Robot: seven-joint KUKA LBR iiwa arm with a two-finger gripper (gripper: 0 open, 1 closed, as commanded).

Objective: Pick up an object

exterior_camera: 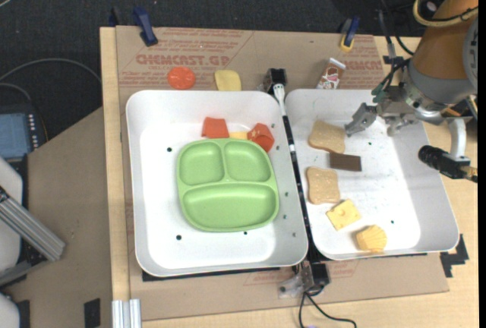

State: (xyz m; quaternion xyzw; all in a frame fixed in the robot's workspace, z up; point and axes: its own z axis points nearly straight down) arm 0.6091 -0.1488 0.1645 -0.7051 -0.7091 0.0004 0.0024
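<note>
My gripper (377, 121) hangs over the back of the right bin (425, 205), its fingers spread open with nothing between them. Just to its left lies a toast slice (327, 137), with a brown chocolate-like bar (345, 162) beside it. Nearer the front lie a second toast slice (322, 184), a yellow cheese wedge (343, 214) and a yellow-orange lump (370, 238). The left bin (152, 167) holds a green divided plate (226, 185). Behind the plate sit two red blocks (215, 127) (261, 136) and a thin yellow piece (238, 135).
Behind the bins on the cardboard lie an orange disc (181, 78), a yellow piece (227, 80), a black tool (276, 80) and a small carton (329, 74). Blue clamps (144, 26) (348, 32) grip the board's back edge. The arm's wrist (444, 53) looms at the right.
</note>
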